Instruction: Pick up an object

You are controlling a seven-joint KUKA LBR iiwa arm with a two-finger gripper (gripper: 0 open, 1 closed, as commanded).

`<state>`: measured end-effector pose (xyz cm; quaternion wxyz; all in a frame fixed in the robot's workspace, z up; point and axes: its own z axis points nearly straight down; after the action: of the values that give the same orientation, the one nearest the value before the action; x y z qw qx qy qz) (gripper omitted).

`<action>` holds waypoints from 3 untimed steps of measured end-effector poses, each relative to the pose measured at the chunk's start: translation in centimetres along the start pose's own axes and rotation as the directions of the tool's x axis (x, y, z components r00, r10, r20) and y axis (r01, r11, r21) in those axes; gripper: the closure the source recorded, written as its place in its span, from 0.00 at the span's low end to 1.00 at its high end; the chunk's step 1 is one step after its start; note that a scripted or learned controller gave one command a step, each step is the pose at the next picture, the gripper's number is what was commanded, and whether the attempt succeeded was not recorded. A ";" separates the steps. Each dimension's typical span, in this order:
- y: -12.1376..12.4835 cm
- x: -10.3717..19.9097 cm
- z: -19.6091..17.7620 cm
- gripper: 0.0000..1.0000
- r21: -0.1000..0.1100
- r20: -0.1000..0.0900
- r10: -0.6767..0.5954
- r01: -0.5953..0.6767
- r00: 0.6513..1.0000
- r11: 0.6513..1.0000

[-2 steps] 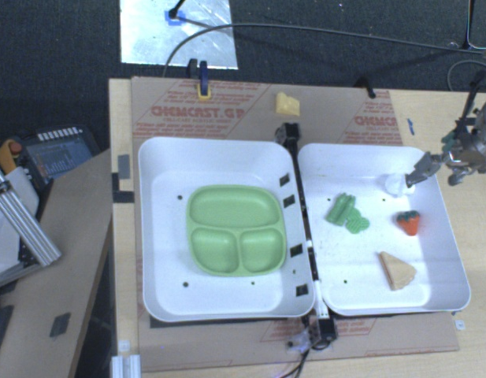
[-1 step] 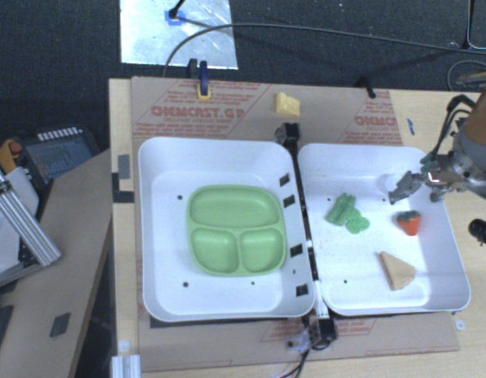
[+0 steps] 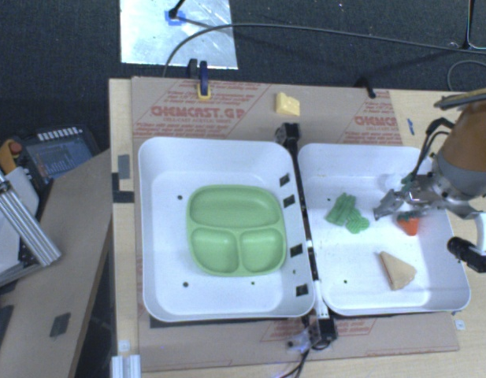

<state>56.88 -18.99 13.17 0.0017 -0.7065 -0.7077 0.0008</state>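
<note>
Camera view looks down at a slant on a wooden bench (image 3: 85,235) carrying a sheet of brown cardboard (image 3: 227,109) printed with red lettering. On the cardboard sit two shallow white bins, side by side and touching along their inner edges.

The left bin (image 3: 160,211) holds a pale green divided plate (image 3: 233,230) near its middle, with one wide compartment at the plate's 12 o'clock and two smaller ones at 6 o'clock.

The right bin (image 3: 361,286) holds three loose things. A green toy vegetable (image 3: 346,213) lies toward the bin's 9 o'clock side. A tan wedge (image 3: 397,269) lies toward 5 o'clock, well apart from the green one. A small orange-red object (image 3: 409,226) lies toward 3 o'clock, partly covered by the arm's tool.

The arm (image 3: 471,144) reaches in from 3 o'clock of the view, its orange band showing above the grey wrist. The gripper (image 3: 392,205) sits low over the right bin, just beside the orange-red object and between it and the green vegetable. Its fingers are too small and blurred to judge, so it cannot be told whether they stand apart or together, and nothing can be seen between them.

Beyond the bins, at 12 o'clock, a yellow block (image 3: 287,104) rests on the cardboard. A yellow and blue clamp (image 3: 202,79) grips the cardboard's far edge.
</note>
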 end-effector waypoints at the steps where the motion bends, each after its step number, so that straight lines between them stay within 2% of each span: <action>1: 0.3 0.0 4.7 0.00 -0.011 0.003 0.001 -0.001 1.000 1.000; 2: 0.5 0.0 3.3 1.00 -0.016 0.003 0.000 0.000 1.000 1.000; 3: 0.4 -0.7 -3.0 1.00 -0.011 0.004 -0.001 0.001 1.000 1.000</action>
<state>57.27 -19.71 16.14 -0.0035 -0.7062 -0.7080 -0.0015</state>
